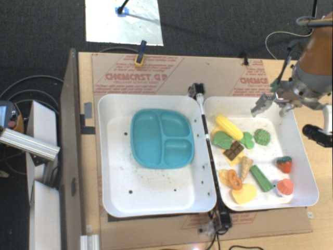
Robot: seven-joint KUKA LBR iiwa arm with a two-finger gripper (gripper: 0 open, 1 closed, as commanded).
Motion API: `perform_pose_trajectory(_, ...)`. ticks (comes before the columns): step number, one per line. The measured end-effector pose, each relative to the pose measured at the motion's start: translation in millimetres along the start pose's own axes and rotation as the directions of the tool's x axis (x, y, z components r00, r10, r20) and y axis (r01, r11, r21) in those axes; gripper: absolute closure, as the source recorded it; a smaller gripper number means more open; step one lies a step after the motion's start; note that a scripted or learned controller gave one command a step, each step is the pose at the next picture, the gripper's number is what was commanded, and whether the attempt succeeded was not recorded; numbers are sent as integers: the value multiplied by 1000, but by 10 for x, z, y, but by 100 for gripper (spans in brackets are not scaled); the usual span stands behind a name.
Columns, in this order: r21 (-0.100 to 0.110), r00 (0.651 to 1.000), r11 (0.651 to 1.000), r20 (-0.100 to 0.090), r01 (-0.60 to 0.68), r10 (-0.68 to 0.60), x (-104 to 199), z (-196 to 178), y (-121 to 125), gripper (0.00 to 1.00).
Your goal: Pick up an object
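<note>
arm (315, 61) comes in from the right, cut off by the frame edge, orange band up top, grey wrist below. pincer (272, 104) hangs over the back right corner of the right bin (307, 184), tilted, pointing down-left. one finger (260, 105) sticks out left toward the bin's back wall, the other sits nearer the wrist; they look spread apart with nothing between them, though the tips are small and blurry.

objects sit in the right bin, well below the pincer: yellow corn (229, 126), green leafy piece (222, 139), brown chocolate block (234, 150), round green broccoli-like piece (262, 136), strawberry (284, 164), green stick (260, 178), orange pretzel-ish ring (232, 178), yellow piece (244, 194), pink-orange cup thing (284, 187). several overlap in the middle, exact shapes hard to make out.

left bin (117, 191) holds a teal divided plate (161, 139). both bins rest on the counter (171, 69).
</note>
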State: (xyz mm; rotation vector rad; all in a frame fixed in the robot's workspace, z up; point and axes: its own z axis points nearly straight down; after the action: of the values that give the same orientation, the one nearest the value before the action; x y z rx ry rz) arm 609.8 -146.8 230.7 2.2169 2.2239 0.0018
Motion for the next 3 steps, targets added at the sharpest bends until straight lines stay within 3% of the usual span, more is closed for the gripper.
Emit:
perform_pose_trajectory(1,-2,1000,1000,-1,1,-1,437,1366,-206,0)
perform_pose_trajectory(2,-7,1000,1000,0,0,0,314,1433,-355,0)
perform_pose_trajectory(3,-12,1000,1000,3,0,1,301,1311,-338,100)
